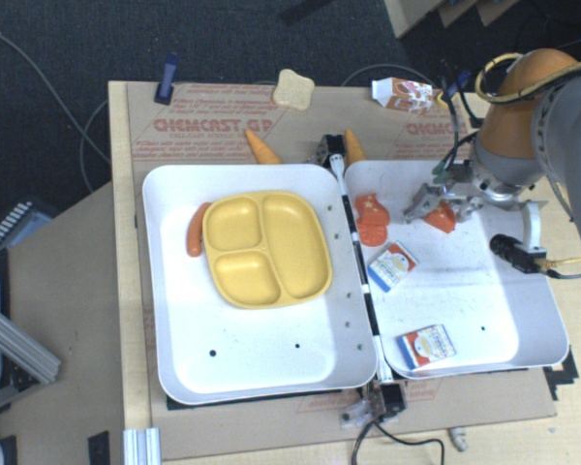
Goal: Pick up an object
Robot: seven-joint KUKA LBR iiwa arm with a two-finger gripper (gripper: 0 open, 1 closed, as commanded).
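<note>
The gripper (438, 201) is low over the far part of the right bin (523, 327), with its metal fingers (418, 204) spread apart and an orange-red piece (442, 218) lying just at them, touching or nearly so. I cannot tell whether that piece is truly between the fingers, so I judge the grasp as not yet made: the reach is done, and closing and lifting are left.

Out from there, a red lump (372, 220) lies near the bin's far left corner. A small carton (391, 265) sits by the left edge, and another carton (427, 344) lies near the front edge.

In the left bin (174, 337), a yellow divided tray (267, 248) fills the middle. A sausage (195, 231) lies along its left side.
</note>
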